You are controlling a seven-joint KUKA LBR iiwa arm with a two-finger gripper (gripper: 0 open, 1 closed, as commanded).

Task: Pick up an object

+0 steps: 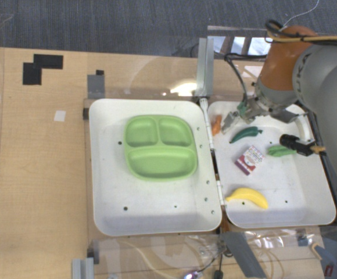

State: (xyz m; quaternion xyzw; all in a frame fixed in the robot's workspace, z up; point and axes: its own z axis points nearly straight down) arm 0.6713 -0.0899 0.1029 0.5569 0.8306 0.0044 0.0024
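1. I see my arm (325,68) reaching in from the right of the camera view, its broad grey body filling the upper right corner
2. The orange band (282,60) sits just above the wrist, and from there the arm slants down and to the left
3. My gripper (233,120) hangs at the low end of the wrist, pointing down and left
4. Its two fingers (229,121) look slightly parted at the tips, with nothing between them that I can make out
5. Dark cables (238,77) run along the wrist, looping from the band down toward the gripper
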